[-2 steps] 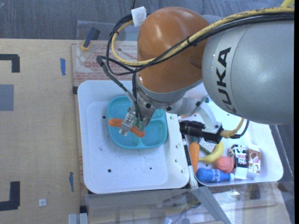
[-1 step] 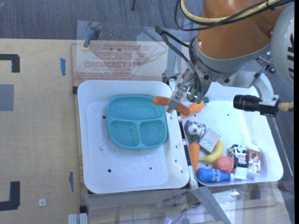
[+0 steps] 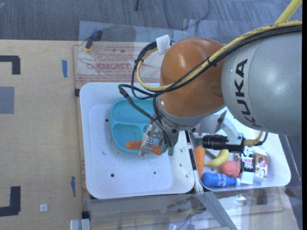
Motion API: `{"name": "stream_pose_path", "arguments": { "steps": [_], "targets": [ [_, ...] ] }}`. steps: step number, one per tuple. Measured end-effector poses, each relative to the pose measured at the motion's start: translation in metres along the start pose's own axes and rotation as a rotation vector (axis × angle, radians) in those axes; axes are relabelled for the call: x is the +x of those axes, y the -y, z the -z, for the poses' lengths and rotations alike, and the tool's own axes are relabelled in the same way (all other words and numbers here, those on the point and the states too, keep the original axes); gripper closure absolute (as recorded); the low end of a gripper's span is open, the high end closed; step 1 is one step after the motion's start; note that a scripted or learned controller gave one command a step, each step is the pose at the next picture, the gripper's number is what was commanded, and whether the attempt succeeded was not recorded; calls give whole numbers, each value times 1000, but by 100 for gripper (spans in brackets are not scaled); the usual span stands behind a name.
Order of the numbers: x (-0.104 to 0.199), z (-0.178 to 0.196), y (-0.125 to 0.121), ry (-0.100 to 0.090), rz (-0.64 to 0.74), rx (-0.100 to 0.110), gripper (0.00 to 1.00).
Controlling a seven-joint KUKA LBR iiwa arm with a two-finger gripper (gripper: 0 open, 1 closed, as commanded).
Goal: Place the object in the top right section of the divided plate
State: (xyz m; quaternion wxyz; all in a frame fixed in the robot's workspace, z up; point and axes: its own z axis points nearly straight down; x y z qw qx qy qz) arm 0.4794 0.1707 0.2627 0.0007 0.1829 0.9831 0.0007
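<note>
1. Looking down at a slant, we count two shallow white bins side by side on the bench: the left bin (image 3: 96, 176) and the right bin (image 3: 283, 174).
2. We see one arm (image 3: 259, 80), grey with an orange band, reaching in from the right and covering much of both bins.
3. One blue divided plate (image 3: 122, 123) lies in the left bin; the arm hides its right part, so we cannot see all its sections.
4. One gripper (image 3: 149, 145) hangs over the plate's lower right edge. We cannot tell whether its fingers are spread or pressed together.
5. One orange carrot-like object (image 3: 134, 144) lies across the plate's lower section, its right end running under the gripper. We cannot tell whether the gripper touches it.
6. In the right bin we count one orange carrot (image 3: 199, 158) standing lengthwise against the left wall, one yellow banana (image 3: 218, 158), one pink ball-like item (image 3: 231, 168), one blue bottle (image 3: 218, 180) lying on its side, and one small carton (image 3: 260, 165) at the right.
7. Black and yellow cables (image 3: 144, 66) loop from the wrist over the bin's top edge.
</note>
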Motion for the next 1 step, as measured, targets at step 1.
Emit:
{"name": "stream_pose_path", "arguments": {
  "steps": [1],
  "targets": [
    [-6, -67, -19, -2, -116, 1, 100]
  ]
}}
